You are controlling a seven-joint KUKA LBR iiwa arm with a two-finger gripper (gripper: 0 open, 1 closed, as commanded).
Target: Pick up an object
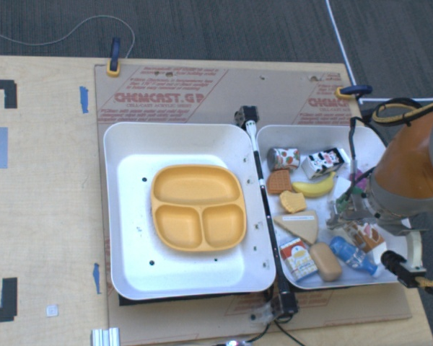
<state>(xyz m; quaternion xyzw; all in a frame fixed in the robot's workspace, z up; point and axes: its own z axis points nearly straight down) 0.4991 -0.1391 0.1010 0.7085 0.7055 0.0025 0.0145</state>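
One legible print, "CHEMCAST GP", marks the cardboard sheet; gripper over right bin, finger state indeterminate.

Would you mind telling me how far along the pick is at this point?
Done: the arm is over the right bin, with the gripper low among the items, near the cheese wedge and blue bottle. In hand: nothing visibly; I can't see any item between its fingers. Left: grasping and lifting one. The banana and bread roll lie in the bin, and the yellow tray sits in the left bin.
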